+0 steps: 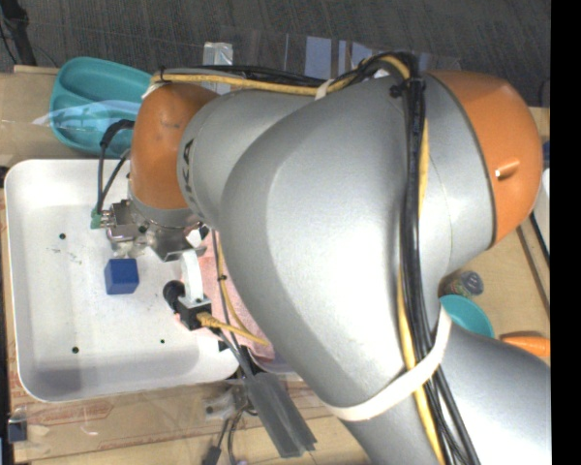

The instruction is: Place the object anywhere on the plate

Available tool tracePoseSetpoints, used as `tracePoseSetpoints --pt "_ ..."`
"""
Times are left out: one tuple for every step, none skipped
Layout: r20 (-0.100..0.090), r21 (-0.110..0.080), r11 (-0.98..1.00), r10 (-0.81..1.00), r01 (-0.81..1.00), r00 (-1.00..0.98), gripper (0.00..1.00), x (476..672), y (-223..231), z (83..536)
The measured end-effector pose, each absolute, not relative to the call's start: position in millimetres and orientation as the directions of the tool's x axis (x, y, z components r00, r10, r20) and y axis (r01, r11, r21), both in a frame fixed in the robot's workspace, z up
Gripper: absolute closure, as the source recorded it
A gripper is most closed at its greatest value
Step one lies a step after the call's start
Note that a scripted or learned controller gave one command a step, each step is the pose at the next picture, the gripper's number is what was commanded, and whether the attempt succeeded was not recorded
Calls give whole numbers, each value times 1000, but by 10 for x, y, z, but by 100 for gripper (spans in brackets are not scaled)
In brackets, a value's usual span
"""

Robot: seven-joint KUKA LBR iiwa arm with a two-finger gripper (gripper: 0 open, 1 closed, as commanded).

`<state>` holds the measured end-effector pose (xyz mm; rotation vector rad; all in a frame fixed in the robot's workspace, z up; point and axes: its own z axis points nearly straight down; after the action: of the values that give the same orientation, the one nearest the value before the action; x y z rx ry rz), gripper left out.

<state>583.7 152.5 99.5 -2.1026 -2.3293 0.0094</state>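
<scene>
A small blue cube (122, 276) lies on the floor of the left white bin (39, 260), towards its right side. My gripper (128, 236) reaches down into that bin from under the orange wrist band, and its tip sits just above the cube in this view. Whether it touches the cube is hidden by the gripper body. The grey arm covers the middle and right of the view, including most of the right bin.
A teal plastic object (92, 100) lies beyond the left bin's far edge. At the right, beside the arm, are a teal bowl (463, 315) and an orange item (528, 342). Cables and a white bracket (186, 294) hang near the left bin's right wall.
</scene>
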Motion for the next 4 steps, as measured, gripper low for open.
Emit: tracePoseSetpoints --pt "-1 0 463 886 886 -463 100 5632 906 1922" --pt "3 34 102 995 994 -102 100 5631 1626 1175" --pt "0 -2 480 877 877 -480 100 5422 1126 1492" --pt "-11 21 484 875 875 -484 100 5707 1656 1156"
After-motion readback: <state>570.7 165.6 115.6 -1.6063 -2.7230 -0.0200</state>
